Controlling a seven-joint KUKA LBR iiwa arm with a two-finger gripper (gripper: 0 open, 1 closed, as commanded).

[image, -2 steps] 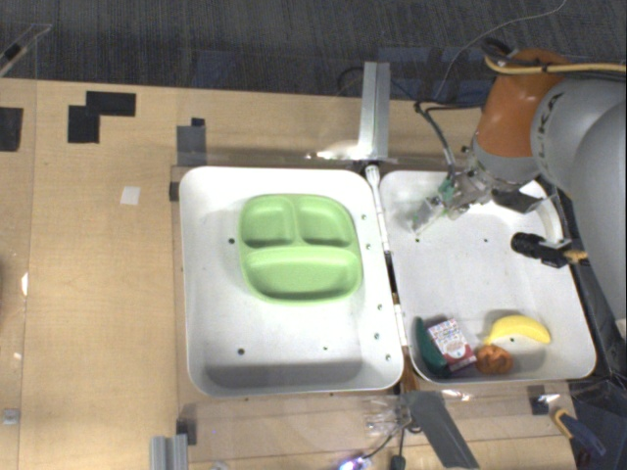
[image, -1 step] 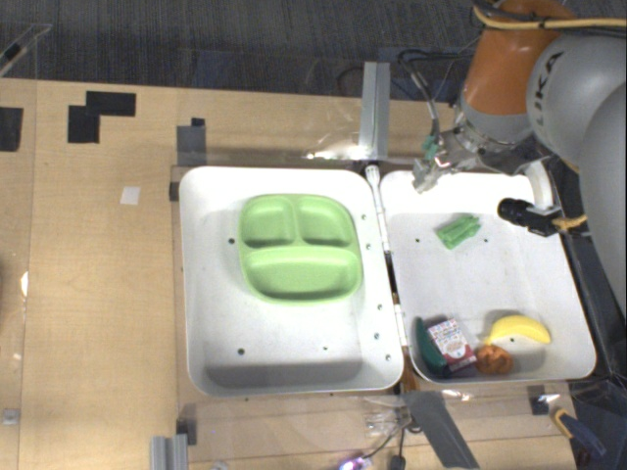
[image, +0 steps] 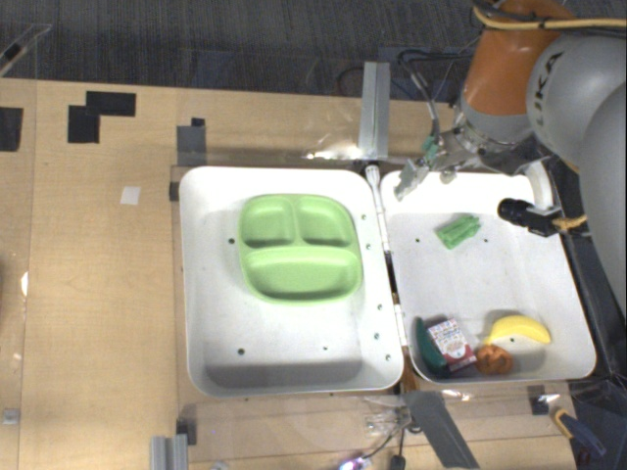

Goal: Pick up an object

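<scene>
In the right bin [image: 573, 292] lie one green block [image: 458, 231], one banana [image: 519, 332], one carton [image: 452, 343]; the tool [image: 416, 176] hovers open, empty, at its far rim.

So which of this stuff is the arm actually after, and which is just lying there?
Could be picked up, all in the right bin:
green block
banana
small carton
brown lump

Just lying about:
green divided plate in the left bin

The gripper hangs over the right bin's far left corner.
</scene>
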